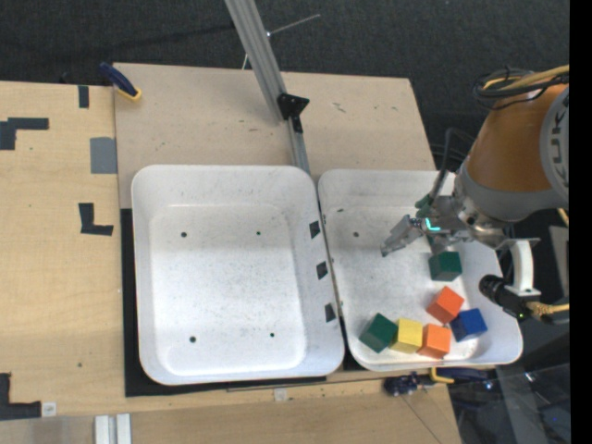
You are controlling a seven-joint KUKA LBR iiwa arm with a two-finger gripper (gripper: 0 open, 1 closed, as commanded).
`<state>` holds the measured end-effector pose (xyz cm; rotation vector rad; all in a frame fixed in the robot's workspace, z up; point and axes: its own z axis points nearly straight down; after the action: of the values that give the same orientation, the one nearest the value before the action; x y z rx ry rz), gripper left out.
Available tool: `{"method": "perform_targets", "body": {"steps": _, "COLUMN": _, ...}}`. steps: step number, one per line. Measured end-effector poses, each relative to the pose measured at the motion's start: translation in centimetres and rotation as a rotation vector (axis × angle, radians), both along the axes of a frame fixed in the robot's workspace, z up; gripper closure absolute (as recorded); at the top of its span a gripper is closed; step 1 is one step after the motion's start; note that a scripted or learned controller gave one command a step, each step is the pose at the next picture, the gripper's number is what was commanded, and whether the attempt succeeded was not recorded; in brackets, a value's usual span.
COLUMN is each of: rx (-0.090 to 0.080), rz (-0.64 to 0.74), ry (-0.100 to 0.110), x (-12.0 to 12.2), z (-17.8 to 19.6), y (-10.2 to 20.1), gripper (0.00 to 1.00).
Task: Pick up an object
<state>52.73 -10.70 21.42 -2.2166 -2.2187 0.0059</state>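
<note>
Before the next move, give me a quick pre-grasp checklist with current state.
1. Objects in the right bin: ok. Six blocks sit in its near right part.
2. Gripper over the right bin: ok, above the bin's middle.
3. Gripper lined up on a target: not ok. It sits left of the dark green block, apart from it.
4. Something held in the gripper: cannot tell.
5. Target isolated: ok for the dark green block, which stands alone. The green block, yellow block and orange block are packed in a row.
6. Blocks near the bin wall: not ok. The blue block and the row lie close to the rim.
</note>
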Motion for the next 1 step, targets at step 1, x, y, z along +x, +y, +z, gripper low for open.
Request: {"method": "perform_targets", "body": {"steps": 1, "rx": 0.0, "rz": 0.001, "ry": -0.004, "x": 0.09, "z": 0.25, "y": -0.02, "gripper": 0.0}}
